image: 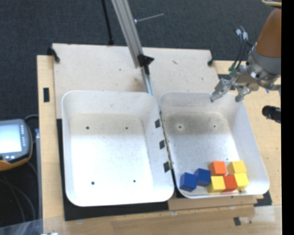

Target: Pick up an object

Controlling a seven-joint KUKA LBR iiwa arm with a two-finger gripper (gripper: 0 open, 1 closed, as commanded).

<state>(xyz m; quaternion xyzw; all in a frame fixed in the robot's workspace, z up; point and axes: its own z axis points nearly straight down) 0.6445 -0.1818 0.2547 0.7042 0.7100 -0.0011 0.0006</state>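
The right bin (pixel 245 131) serves as the landmark. In its near corner lies a tight cluster of blocks: two blue blocks (pixel 195 178) on the side toward the left bin (pixel 73 131), then orange blocks (pixel 218 168) and yellow blocks (pixel 237 174) touching one another against the near wall. The gripper (pixel 228 95) hangs above the right bin's far rim, well apart from the cluster, its two fingers spread, seemingly with nothing between them. A slanted metal post (pixel 130 31) rises behind the bin's far left corner.

Wood bench (pixel 46 131) w/ 2 white bins: left bin (pixel 112 146), right bin (pixel 206 126), side by side.
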